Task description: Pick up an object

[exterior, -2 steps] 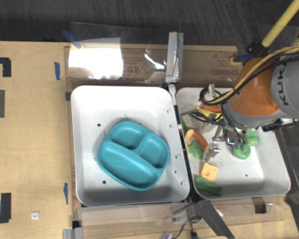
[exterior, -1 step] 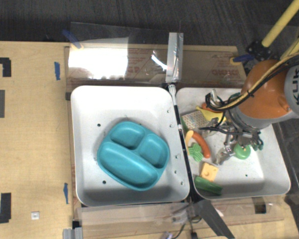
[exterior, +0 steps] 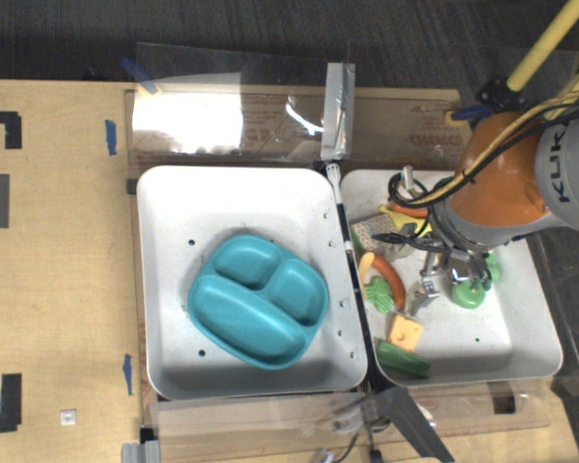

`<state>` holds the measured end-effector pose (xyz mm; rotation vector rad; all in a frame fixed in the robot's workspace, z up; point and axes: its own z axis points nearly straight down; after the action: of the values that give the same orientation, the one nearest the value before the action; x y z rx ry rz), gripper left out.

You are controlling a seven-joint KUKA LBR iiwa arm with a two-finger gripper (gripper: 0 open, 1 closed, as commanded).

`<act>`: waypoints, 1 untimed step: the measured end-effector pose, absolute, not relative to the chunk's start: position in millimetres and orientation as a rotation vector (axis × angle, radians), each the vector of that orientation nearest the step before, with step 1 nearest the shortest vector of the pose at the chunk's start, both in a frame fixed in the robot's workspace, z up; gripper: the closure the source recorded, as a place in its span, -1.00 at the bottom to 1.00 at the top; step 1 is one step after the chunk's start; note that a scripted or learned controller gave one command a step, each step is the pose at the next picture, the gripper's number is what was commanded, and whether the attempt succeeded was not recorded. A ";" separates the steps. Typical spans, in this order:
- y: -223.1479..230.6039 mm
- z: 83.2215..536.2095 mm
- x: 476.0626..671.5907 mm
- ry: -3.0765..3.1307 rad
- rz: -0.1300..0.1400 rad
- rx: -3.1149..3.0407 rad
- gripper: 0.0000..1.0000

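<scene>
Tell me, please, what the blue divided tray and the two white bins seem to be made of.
The blue divided tray looks like moulded plastic: one even teal colour, rounded compartment walls, a soft sheen. The white bins, left and right, seem thin formed plastic or perhaps coated metal: smooth semi-gloss surface, rounded corners; the view leaves this open.

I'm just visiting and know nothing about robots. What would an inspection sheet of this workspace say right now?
Surface: two white bins side by side, left bin and right bin, on a wooden bench.
Job's things: small toys in the right bin, including a yellow block, a green piece and an orange curved piece.
Clutter: teal divided tray in the left bin.
Hand: low over the right bin's toys; grip unclear.
Cables: yellow and black cables along the arm.
Surroundings: dark floor, clear panel behind bins.
</scene>
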<state>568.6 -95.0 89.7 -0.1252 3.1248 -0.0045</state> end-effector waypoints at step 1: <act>-94.0 103.8 573.3 3.109 -0.008 -0.127 1.00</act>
<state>573.3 -94.0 103.8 -0.1272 3.1087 -0.0080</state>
